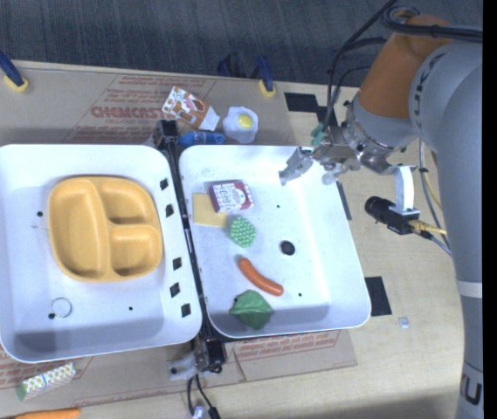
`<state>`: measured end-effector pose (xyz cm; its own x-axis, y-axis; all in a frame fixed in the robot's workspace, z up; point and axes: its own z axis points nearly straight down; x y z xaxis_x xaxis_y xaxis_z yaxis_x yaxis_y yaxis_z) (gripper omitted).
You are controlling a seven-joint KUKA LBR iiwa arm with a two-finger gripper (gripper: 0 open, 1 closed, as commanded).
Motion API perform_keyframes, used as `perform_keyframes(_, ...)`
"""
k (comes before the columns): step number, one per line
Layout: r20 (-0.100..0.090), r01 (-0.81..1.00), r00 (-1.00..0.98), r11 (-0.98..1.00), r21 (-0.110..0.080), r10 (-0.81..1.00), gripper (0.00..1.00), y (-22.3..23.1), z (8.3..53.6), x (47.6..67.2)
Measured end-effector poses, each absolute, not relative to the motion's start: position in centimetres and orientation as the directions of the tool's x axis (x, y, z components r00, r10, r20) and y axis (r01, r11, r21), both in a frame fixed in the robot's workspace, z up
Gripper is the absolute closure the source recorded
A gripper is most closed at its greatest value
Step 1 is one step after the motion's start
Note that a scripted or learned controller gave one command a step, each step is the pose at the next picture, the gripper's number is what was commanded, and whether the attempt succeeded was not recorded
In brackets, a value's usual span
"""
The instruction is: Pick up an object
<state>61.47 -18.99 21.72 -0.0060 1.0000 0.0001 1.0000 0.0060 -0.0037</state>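
Red "CHEMCAST" lettering (126, 112) on cardboard (100, 103) behind bins.

My thick grey rounded arm casing (453, 147) bears an orange band (394, 70) above the wrist. Black cables (366, 29) loop near the band. My small metallic grey two-finger gripper (311, 168) looks angular.
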Motion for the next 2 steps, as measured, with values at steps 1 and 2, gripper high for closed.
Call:
perform_keyframes(1, 0.002, 0.997, -0.072, 0.072, -0.007, 0.997, 0.00, -15.0, 10.8, 54.6)
perform_keyframes(2, 0.004, 0.992, -0.123, 0.123, -0.007, 0.992, 0.00, -9.7, 9.1, 49.8)
